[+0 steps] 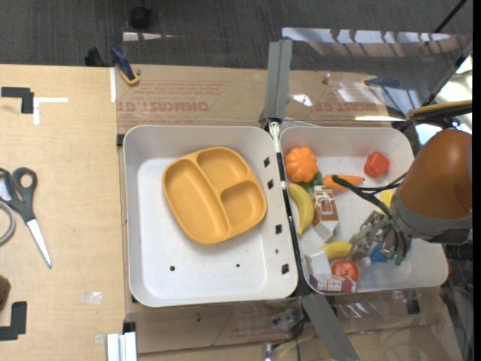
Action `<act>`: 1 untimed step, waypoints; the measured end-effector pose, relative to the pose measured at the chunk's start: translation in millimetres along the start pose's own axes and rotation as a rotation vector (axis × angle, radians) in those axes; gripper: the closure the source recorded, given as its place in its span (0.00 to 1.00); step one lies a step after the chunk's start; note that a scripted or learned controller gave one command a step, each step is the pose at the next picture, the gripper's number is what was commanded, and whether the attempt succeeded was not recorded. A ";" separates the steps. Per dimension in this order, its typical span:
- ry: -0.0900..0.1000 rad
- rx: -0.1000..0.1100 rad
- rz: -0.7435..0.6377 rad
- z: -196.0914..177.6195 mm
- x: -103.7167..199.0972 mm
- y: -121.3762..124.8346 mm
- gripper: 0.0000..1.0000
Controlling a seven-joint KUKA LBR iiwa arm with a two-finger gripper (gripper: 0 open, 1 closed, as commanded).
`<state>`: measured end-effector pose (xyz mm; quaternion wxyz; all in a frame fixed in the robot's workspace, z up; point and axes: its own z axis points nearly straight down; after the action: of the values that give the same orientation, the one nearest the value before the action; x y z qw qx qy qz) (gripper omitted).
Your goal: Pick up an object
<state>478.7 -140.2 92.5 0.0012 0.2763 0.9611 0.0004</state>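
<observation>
The arm's orange band (443, 175) covers the right part of the right bin (342, 135), hiding whatever lies beneath it. The tool (373, 241) hangs low among the clutter there, near a red tomato (345, 270) and a small yellow piece (337, 250); whether it is open or closed cannot be told, as its tips blur into the objects. A banana (302, 205), small pumpkin (301, 164) and carrot (346, 180) lie nearby. The left bin (139, 224) holds a yellow divided plate (214, 194). Scissors (28, 210) lie on the desk (68, 149), cut off at the left edge.
</observation>
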 end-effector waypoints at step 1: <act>-0.016 0.013 0.417 -0.9 2.5 36.3 1.00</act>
<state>495.8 -108.1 93.4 0.0069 0.4693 0.8830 -0.0078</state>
